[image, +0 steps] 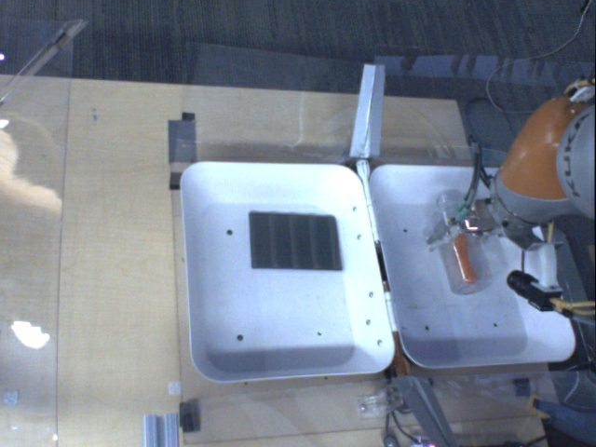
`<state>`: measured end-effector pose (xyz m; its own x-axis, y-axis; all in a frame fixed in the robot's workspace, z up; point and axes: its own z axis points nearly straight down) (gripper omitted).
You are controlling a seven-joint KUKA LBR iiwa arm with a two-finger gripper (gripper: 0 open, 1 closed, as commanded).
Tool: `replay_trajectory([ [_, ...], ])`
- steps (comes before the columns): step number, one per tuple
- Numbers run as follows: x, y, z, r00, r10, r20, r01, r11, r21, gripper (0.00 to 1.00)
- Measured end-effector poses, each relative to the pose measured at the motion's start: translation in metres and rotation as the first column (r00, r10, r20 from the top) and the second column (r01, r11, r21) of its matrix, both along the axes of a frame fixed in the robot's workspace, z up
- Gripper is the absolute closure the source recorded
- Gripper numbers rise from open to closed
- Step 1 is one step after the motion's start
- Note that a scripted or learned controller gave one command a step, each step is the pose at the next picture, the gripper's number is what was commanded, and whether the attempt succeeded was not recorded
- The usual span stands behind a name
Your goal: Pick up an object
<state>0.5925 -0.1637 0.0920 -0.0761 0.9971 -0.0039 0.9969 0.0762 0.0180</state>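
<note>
A clear plastic item with an orange piece inside it (463,260) lies in the right bin (419,329), towards its back right. My gripper (468,219) hangs right over the item's far end, at the tip of the grey arm with the orange band (548,152). The gripper's lower part blends into the clear plastic, so I cannot make out whether the two touch.
The left bin (214,343) bears a dark ribbed rectangular pad (294,241) near its middle. A black part with cables (532,290) juts over the right bin's right edge. A metal post (367,119) stands behind the seam between the bins.
</note>
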Motion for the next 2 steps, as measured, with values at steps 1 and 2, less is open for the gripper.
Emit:
replay_trajectory([
  [1, 0.002, 0.001, 0.012, 1.000, 0.002, 0.005, -0.002, 1.000, 0.001, 1.00],
  [2, 0.016, -0.021, 0.126, 0.995, -0.100, -0.011, 0.100, 0.995, 0.001, 1.00],
])
